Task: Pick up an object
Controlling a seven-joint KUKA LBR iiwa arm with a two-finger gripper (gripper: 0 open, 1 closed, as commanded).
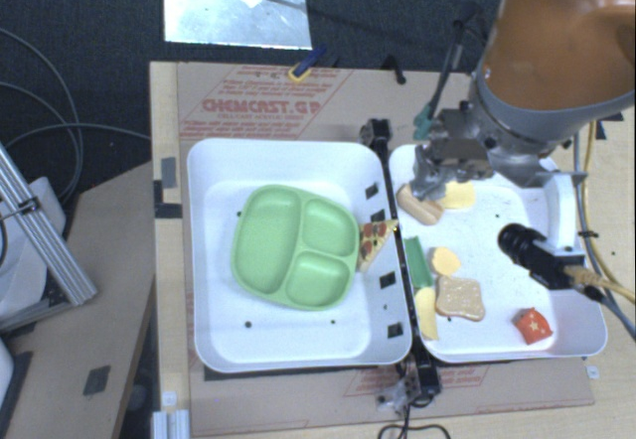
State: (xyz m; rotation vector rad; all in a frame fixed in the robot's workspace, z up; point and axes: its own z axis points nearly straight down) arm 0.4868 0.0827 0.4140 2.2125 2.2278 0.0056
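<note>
In the right bin, past the toast slice, a tan roll lay beside the divider. The gripper hung just over it, whether open or closed I could not tell. A good grasp would descend straight, straddling the roll's narrow width, clear of the yellow piece alongside. The roll looked oblong, smooth, rounded.

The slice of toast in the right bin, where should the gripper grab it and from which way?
The tan toast slice lies flat on the floor of the right white bin, so come straight down from above. Probably close on its right and lower edges, which look free; its left side sits close to the yellow pieces, where a finger may snag.
</note>
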